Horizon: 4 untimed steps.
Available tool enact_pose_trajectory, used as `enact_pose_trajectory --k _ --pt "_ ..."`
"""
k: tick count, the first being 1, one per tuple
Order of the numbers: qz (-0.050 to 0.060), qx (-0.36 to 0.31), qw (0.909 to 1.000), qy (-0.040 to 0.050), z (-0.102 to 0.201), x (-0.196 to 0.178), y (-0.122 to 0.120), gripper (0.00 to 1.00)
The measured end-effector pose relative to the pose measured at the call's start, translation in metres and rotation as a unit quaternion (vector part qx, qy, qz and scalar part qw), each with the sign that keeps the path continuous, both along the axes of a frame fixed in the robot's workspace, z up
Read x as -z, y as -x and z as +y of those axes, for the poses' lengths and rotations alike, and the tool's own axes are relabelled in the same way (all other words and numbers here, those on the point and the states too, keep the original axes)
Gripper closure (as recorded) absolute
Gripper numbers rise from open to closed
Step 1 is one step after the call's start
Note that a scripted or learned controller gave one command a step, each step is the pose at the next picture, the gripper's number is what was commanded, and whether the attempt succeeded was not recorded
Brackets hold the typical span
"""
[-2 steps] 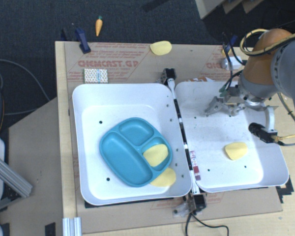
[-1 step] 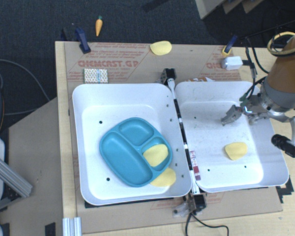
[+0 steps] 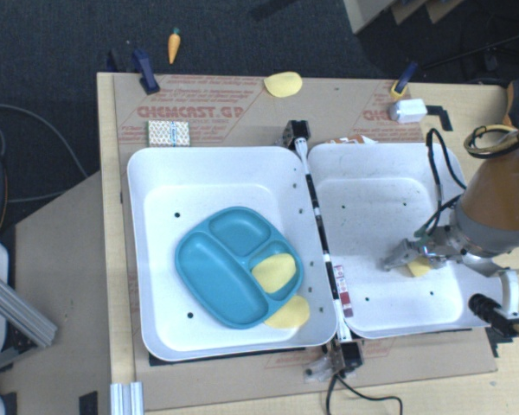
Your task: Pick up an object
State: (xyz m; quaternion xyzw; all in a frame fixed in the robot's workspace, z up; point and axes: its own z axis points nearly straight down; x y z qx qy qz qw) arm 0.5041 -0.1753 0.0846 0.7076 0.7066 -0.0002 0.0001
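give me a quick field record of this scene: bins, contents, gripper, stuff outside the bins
left bin: blue divided plate with a yellow piece in one compartment; another yellow piece against the plate's edge
right bin: small yellow object
gripper: low in the right bin, at the small yellow object; grasp cannot be told
outside the bins: yellow piece on the board, toy carrot on the floor
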Motion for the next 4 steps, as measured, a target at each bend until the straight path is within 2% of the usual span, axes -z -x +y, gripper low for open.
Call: enact_pose_trajectory --k 1,2,3,4 --pt "-0.006 0.000 1.0000 0.0021 0.000 -0.013 -0.004 1.00" --pt "-0.001 0.000 1.0000 0.0005 -0.023 -0.040 -0.003 1.00" --pt "-0.001 0.000 1.0000 0.0002 -0.023 -0.040 -0.003 0.00" --pt "-0.001 0.000 1.0000 0.0007 -0.045 -0.077 -0.006 0.00"
